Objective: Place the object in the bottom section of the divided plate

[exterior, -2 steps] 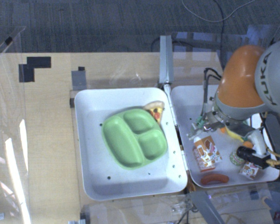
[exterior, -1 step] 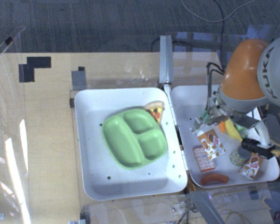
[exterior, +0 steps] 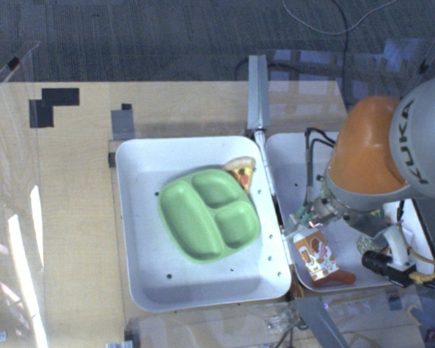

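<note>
We look down on a pale wooden tabletop [exterior: 74,237] that carries two shallow white plastic bins side by side. In the left white bin [exterior: 158,283] lies a green divided plastic plate [exterior: 209,216], turned at a slant, with one long section on its left and two smaller sections on its right; all three sections hold nothing. Just beside the plate's upper right edge, against the bin's right wall, rests a small toy pizza slice with a tan crust and red-yellow topping [exterior: 241,171]; it touches or nearly touches the plate rim.

The grey arm with its orange band [exterior: 367,149] hangs over the right white bin [exterior: 290,158]. Its end effector [exterior: 313,214] sits low near that bin's left wall; we cannot tell how its grasping parts stand, as the wrist covers them.

Just below the end effector, on the floor of the right bin, lies a flat orange-and-white printed packet [exterior: 316,253]. At the packet's lower edge lies a reddish-brown sausage-shaped toy [exterior: 340,278]. Black cables [exterior: 318,9] loop over the dark floor beyond the tabletop.
</note>
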### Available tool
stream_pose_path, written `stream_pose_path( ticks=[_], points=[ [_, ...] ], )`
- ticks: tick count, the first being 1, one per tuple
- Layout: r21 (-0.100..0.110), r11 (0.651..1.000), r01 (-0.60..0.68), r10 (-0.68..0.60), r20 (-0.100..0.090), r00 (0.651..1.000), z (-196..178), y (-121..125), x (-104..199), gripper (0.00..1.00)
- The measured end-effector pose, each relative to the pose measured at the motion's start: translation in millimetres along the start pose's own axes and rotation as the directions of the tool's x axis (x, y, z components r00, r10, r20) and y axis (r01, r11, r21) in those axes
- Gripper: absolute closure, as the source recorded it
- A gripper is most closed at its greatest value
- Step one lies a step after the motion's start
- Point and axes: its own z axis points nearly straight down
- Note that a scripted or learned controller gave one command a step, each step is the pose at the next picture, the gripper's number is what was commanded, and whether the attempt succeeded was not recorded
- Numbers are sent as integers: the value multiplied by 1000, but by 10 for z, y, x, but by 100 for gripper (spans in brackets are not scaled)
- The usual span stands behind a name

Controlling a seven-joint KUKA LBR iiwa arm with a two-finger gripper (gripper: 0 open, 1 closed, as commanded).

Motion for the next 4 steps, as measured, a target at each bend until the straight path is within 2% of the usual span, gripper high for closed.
stream_pose_path(
  ticks=[1, 2, 3, 4],
  points=[
    [-3, 989, -146, 146, 1, 989, -548, 94, 224, 100],
    [1, 993, -116, 116, 0, 993, -175, 807, 537, 100],
    [-1, 967, -256, 256, 0, 967, -558, 1197, 810, 100],
    [-1, 895, -447, 447, 0, 895, -1368, 1445, 1379, 100]
  ],
)
